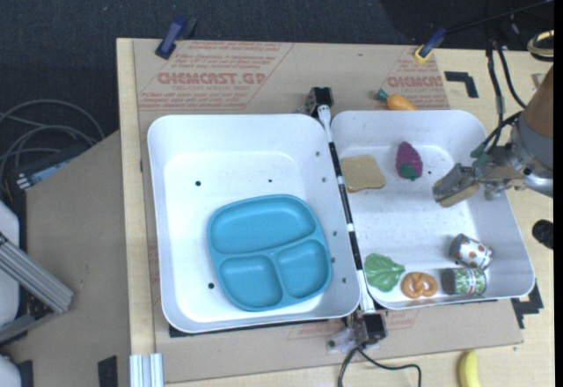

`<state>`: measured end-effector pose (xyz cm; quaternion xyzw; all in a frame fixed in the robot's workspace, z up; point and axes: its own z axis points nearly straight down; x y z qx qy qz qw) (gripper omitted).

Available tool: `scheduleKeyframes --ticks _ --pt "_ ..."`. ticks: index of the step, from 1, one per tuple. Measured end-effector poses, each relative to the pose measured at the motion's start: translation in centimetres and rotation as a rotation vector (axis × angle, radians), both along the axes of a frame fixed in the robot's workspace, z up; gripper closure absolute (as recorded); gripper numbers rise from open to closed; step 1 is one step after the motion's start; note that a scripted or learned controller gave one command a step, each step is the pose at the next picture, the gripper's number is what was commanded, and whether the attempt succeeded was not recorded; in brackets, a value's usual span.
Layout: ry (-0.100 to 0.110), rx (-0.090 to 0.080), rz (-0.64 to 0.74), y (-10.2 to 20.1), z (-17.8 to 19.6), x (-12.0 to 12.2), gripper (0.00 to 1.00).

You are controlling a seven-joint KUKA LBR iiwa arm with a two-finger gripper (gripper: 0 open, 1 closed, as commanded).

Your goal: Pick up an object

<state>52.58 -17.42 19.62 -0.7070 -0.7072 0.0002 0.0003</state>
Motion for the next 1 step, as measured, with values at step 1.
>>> scheduleKeyframes --ticks 1 --pt "-0.003 0.0 0.001 5.02 -11.07 6.27 0.0"
